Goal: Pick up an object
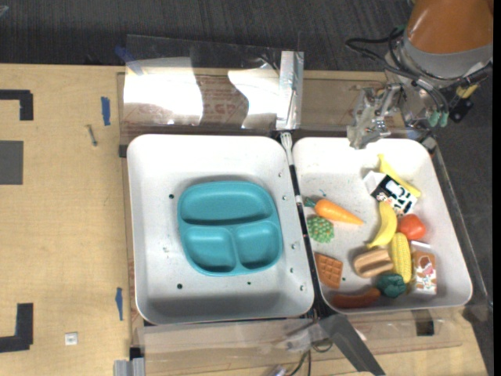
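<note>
The right bin (337, 157) holds several toy foods: an orange carrot (338, 211), a green broccoli piece (319, 229), a yellow banana (383, 224), a corn cob (401, 257), a red tomato (412, 227), a hot dog bun (372, 262), a waffle (329, 269), a sausage (354, 298), a small carton (423, 272) and a black-and-white packet (394, 192). My gripper (368, 128) hangs above the bin's far rim, apart from all the food, with nothing seen between its fingers.
The left bin (149, 163) holds a teal divided plate (228, 225). A clear plastic sheet (203, 92) stands behind the left bin. Cables and the orange wrist band (450, 14) sit at the top right. Wooden bench lies to the left.
</note>
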`<state>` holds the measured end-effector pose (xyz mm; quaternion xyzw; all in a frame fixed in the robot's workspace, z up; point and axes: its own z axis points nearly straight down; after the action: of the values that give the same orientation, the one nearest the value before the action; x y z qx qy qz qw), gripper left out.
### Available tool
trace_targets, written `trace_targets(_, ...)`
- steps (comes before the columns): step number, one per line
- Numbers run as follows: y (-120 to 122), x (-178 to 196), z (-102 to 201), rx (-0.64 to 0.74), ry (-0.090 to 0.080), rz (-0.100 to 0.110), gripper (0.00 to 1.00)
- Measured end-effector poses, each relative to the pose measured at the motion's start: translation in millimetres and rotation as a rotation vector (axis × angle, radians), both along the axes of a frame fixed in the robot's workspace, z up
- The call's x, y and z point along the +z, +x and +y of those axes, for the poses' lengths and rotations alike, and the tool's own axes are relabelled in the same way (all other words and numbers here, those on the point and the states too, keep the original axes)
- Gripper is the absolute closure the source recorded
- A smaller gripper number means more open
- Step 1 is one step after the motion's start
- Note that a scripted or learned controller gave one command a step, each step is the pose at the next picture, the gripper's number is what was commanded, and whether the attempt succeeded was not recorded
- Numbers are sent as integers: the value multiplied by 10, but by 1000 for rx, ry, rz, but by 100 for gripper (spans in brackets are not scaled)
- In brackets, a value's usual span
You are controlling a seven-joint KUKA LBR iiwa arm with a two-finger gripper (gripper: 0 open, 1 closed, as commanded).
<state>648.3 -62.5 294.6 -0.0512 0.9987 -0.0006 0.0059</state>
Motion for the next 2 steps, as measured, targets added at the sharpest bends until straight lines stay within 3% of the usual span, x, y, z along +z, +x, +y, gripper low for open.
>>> trace_targets(1, 65, -482, 453, -131, 3, 11, 100)
trace_targets(2, 81, 37, 81, -87, 0, -3, 100)
